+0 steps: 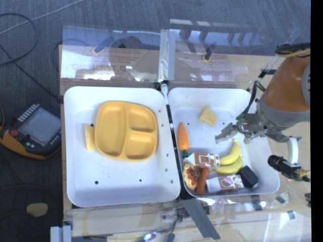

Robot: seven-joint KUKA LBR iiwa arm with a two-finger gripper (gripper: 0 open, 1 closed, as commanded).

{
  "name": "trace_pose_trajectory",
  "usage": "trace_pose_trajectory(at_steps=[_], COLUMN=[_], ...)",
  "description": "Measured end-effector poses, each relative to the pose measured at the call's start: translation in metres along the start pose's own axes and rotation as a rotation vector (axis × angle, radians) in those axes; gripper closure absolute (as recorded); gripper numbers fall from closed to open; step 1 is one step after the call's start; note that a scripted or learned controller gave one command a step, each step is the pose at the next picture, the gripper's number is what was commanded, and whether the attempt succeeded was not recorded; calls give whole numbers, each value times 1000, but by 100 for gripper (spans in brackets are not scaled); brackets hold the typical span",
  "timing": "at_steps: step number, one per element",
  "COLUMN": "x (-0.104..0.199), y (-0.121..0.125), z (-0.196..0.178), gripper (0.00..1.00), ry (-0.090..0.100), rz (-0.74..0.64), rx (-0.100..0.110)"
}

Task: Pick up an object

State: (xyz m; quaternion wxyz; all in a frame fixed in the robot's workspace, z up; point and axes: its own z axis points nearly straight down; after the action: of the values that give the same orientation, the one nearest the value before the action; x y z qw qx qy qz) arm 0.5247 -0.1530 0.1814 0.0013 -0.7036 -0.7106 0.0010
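Camera view: we look down at a slant on two white bins set side by side.
Left bin (pixel 75 185): we see a yellow divided tray (pixel 125 130) lying flat in its middle, with a pale yellow piece (pixel 89 138) just beside the tray's left edge.
Right bin (pixel 267 183): we count a cheese wedge (pixel 207 116) near the middle, a carrot (pixel 182 136) along the left wall, a banana (pixel 230 154), a small carton (pixel 206 159), a pizza slice (pixel 192 175), a hot dog (pixel 203 180), a brown-and-white packet (pixel 227 183) and a black block (pixel 249 176) crowded toward the near wall.
Arm: we see it enter from the right, orange band above the wrist.
Gripper (pixel 233 130): it hangs over the right bin, above the banana and right of the cheese wedge; we see one finger pointing left, but we cannot tell whether the fingers are spread or closed, and we see nothing between them.
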Motion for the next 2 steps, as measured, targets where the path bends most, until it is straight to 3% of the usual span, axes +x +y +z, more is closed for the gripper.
trace_pose_trajectory(at_steps=[1, 2], x=[-42, -38], y=[-21, 2], z=[-50, 59], gripper=[0, 0], ry=[-1, 0], rz=[136, 55], rx=[-2, 0])
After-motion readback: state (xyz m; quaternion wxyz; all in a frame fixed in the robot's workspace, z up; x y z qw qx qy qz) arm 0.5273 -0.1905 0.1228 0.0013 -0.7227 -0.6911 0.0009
